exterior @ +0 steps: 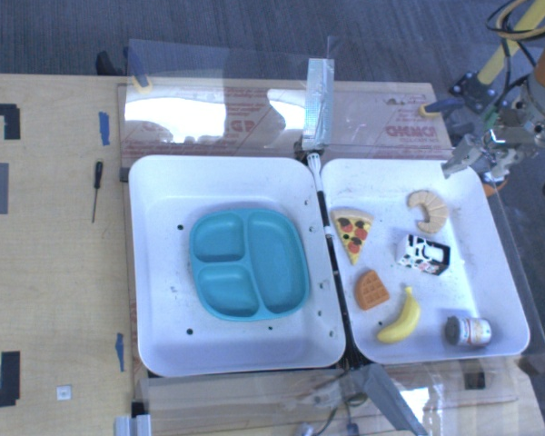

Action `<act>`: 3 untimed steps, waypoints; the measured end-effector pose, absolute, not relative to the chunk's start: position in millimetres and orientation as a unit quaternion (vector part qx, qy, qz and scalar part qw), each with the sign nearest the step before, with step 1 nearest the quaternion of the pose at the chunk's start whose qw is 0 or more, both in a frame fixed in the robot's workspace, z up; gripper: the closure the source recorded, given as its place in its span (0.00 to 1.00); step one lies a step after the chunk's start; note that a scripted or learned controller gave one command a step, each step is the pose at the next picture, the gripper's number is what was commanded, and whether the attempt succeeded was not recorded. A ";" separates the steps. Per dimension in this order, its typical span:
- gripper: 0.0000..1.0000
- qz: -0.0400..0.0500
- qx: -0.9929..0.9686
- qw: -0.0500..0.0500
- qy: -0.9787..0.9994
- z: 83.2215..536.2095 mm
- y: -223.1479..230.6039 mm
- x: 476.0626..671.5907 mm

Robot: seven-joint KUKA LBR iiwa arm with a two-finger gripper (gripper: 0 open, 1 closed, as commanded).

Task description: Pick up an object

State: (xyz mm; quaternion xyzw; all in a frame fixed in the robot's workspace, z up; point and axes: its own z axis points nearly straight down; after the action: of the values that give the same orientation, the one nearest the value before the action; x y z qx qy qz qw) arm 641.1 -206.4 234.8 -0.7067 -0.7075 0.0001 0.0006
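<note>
My hand (pixel 477 157) hung over the right bin's (pixel 509 271) far corner, beyond the croissant (pixel 428 209); finger state undeterminable.

From my remote seat I see two bins (pixel 163 184) of smooth white plastic with a soft sheen; far left of the gripper (pixel 490 148), whose parts look like dull grey metal, the divided plate (pixel 250 263) is matt teal plastic; the bench (pixel 45 271) reads as pale, matt wood; clear, glossy sheeting (pixel 218 107) throws glare behind the bins; below the gripper the banana (pixel 401 317) looks smooth and slightly shiny, the waffle (pixel 371 290) rough, the can (pixel 468 331) metallic.
</note>
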 end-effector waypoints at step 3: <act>0.00 -0.002 -0.706 0.000 -0.709 87.7 -113.1 502.4</act>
State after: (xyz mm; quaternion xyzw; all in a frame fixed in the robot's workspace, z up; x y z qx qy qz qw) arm 502.4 -113.1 87.7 -0.7055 -0.7087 -0.0020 -0.0002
